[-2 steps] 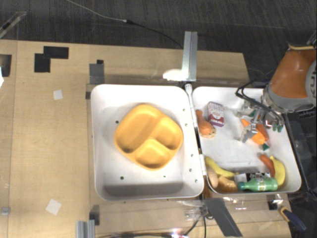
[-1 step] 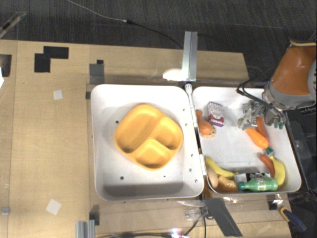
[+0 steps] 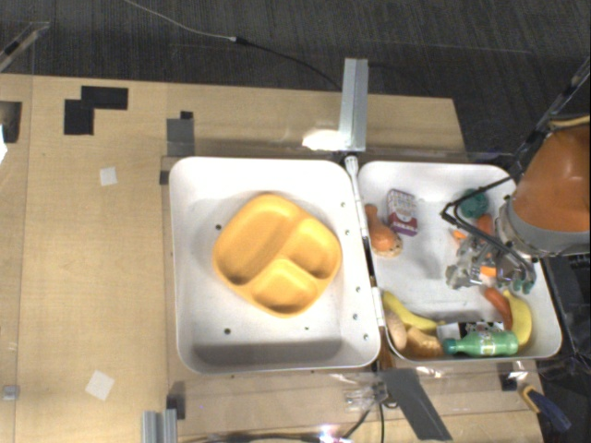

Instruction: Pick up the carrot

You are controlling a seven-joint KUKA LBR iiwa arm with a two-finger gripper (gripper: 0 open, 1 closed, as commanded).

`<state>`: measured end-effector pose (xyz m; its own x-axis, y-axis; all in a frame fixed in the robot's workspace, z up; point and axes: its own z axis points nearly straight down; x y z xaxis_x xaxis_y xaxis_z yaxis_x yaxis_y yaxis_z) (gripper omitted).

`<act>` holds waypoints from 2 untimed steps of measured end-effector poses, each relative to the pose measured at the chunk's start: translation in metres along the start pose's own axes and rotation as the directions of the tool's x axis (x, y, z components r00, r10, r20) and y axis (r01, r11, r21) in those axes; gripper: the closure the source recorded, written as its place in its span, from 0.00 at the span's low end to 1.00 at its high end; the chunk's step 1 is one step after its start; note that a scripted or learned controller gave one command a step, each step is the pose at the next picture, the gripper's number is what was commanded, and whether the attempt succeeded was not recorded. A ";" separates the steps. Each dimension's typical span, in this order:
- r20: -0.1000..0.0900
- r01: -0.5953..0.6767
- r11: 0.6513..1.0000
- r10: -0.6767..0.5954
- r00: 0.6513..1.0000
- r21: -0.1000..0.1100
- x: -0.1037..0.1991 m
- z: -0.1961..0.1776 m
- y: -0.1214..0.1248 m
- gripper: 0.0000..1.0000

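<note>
The arm comes in from the right, w/ its orange band over the right bin. The gripper hangs low in this bin, near the right wall. If the jaws are released or clenched, I cannot tell: the metal parts are small and mixed together from this angle.

The carrot lies on the bin floor just below the gripper, slanted, its upper end very close to or under the gripper. I cannot tell if it is touched. Just beside it, on the right, is a yellow banana. At the front wall lies a green bottle on its side, and to the left of it a second banana and a brown potato-like thing.

Near the left wall of the same bin is a round orange-brown fruit, and behind it a small white packet w/ red print. A teal object sits at the back, partly behind the arm.

The left bin holds a yellow divided plate, approx. in the middle. Both bins stand on the wooden worktop, side by side, touching.
</note>
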<state>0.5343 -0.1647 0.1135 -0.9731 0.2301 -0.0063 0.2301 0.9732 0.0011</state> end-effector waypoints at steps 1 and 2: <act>0.004 0.089 0.996 -0.089 0.996 0.000 -0.032 -0.032 0.033 1.00; 0.013 0.094 0.996 -0.094 0.996 0.001 -0.035 -0.044 0.034 1.00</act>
<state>0.5755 -0.1393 0.1579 -0.9903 0.1379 -0.0194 0.1379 0.9904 0.0000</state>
